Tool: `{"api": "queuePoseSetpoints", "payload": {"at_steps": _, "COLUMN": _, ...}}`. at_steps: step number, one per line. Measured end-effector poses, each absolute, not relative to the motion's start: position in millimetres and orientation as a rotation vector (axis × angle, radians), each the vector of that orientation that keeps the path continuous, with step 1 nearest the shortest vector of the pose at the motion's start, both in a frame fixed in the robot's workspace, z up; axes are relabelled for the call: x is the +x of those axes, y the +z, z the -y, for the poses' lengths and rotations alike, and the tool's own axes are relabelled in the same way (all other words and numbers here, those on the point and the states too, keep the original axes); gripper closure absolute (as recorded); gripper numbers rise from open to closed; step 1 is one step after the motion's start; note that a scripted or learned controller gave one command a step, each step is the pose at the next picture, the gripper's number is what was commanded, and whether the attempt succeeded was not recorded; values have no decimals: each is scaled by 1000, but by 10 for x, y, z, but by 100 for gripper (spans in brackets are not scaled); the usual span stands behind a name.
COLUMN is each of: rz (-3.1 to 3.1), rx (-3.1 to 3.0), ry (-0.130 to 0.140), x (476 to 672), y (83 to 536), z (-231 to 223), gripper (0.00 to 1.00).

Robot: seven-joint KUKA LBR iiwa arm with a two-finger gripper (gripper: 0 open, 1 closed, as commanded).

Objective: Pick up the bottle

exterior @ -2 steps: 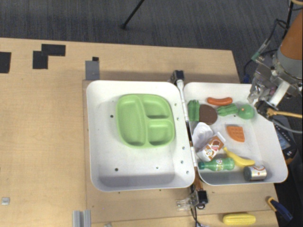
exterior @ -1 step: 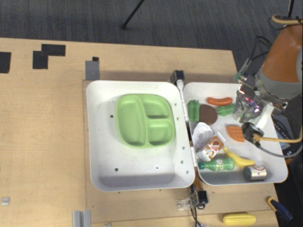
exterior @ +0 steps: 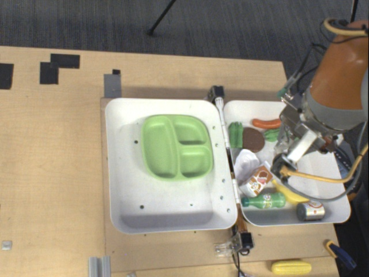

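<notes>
Lying near pincer, apart: green bottle

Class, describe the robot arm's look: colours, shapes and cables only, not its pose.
The arm is a thick, rounded cylinder, grey near the wrist with a broad orange band above it. A pale cable loops over its top, and a yellow cable trails from the wrist end.

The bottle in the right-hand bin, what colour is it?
The bottle is green, seen best in the camera view.
</notes>
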State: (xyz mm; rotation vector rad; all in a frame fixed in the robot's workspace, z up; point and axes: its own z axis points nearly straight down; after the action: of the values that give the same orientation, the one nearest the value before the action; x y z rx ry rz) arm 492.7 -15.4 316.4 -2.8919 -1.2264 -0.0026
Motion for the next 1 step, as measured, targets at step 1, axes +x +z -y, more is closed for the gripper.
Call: {"api": "queuePoseSetpoints", "payload": {"at_steps": 1, "rz": 1085, "rx": -2947, "ry": -1, "x": 4872, "y": 2988, "z": -397, "gripper": 100}}
